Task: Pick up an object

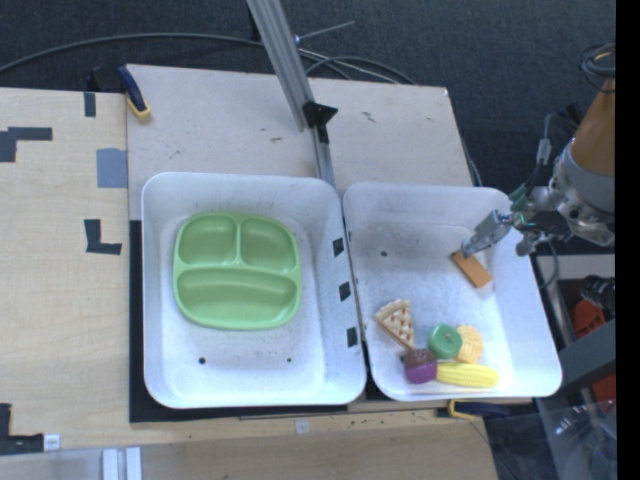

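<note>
- The hand (pixel 487 236) hangs over the upper right part of the right bin (pixel 400 203), reaching in from the right; whether it is open or closed cannot be told from this slant.
- Directly below and touching or almost touching its tip lies a small orange block (pixel 472 269), seemingly the nearest thing to pick.
- The block's long axis runs diagonally, from upper left to lower right, so the hand would likely need to close across its short side.
- Further down the same bin, well apart from the hand, sit a toy pizza slice (pixel 396 321), a green ring-shaped piece (pixel 445 342), a purple piece (pixel 420 370) and a toy corn cob (pixel 467 375).
- The left bin (pixel 160 268) holds a green divided plate (pixel 238 271).
</note>
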Motion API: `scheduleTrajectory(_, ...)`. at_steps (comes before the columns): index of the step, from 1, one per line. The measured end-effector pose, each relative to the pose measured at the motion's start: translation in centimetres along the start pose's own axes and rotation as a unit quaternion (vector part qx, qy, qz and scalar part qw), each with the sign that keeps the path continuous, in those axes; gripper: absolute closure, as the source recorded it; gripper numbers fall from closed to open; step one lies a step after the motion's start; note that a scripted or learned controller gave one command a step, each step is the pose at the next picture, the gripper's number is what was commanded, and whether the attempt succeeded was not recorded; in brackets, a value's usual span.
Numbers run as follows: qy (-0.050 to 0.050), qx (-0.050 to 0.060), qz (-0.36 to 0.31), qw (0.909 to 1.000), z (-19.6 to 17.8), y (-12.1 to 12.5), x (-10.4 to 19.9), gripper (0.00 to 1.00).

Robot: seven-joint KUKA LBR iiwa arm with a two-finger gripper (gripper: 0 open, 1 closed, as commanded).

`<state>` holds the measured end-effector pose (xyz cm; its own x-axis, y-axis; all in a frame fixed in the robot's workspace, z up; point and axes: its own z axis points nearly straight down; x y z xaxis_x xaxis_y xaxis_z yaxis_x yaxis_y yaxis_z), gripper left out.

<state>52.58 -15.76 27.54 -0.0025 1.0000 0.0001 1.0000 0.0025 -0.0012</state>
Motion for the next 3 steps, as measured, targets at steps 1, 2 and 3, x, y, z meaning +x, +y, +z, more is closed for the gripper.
scheduleTrajectory(1, 0.0, 0.0, 0.0, 1.0, 0.0, 0.0, 0.0, 0.0)
scheduleTrajectory(2, 0.0, 0.002, 0.0, 1.0, 4.7, 0.7, 0.1, 0.0)
scheduleTrajectory(3, 0.0, 0.003, 0.001, 1.0, 9.4, 0.6, -0.6, 0.0)
